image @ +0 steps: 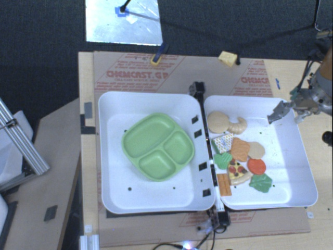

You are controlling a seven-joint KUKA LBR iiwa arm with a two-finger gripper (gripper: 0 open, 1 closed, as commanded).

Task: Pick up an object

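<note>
toy food fills the right bin; gripper above, grip state unclear.

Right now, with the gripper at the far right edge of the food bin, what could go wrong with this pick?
1. The toy foods crowd together against the right bin's left wall: the pizza slice touches the tomato slice, so a grasp may nudge neighbours or catch two.
2. The gripper sits well away from the pile, so a straight descent would likely close on bare bin floor.

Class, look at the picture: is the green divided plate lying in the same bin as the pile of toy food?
No, the green divided plate lies in the left bin, while the toy food is piled in the right bin.
</note>
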